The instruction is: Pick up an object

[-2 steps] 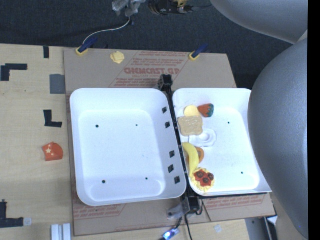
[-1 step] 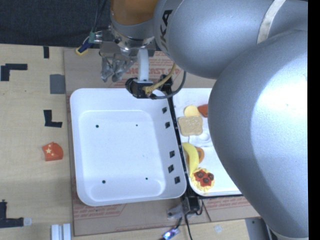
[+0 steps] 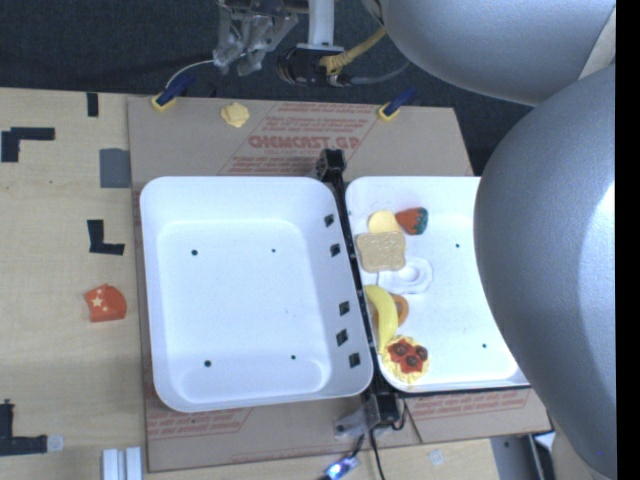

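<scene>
The right bin (image 3: 455,368) holds several toy foods along its left side: a red strawberry (image 3: 412,220), a tan slice of toast (image 3: 381,252), a yellow banana (image 3: 380,313) and a yellow piece with red spots (image 3: 405,358). A white object (image 3: 416,277) lies beside the toast. My gripper (image 3: 243,53) hangs high at the top of the view, beyond the far edge of the bench and well away from both bins. Nothing shows in its grasp.
The left bin (image 3: 160,268) sits beside the right one on brown cardboard (image 3: 290,143). A small yellow piece (image 3: 235,115) lies on the cardboard behind it. A red object (image 3: 105,303) rests on the bench to the left. My grey arm (image 3: 560,268) covers the right bin's right part.
</scene>
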